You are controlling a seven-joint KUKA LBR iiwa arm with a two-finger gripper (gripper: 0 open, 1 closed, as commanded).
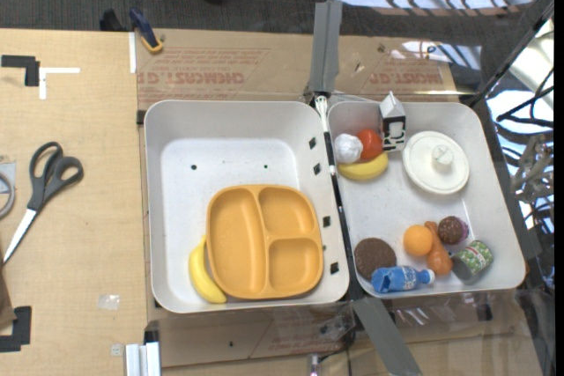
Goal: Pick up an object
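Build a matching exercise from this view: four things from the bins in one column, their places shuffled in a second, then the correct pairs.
Things:
1. orange tray
2. blue bottle
3. white lid
4. scissors

Places:
A. far side of the right bin
B. on the bench, left of both bins
C. near edge of the right bin
D. in the left bin

Pairs: 1-D, 2-C, 3-A, 4-B

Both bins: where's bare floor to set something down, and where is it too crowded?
Left bin: bare floor behind the yellow tray, toward the far wall. Right bin: a small patch between the white lid and the orange. Crowded: its near edge by the blue bottle and its far-left corner by the banana.
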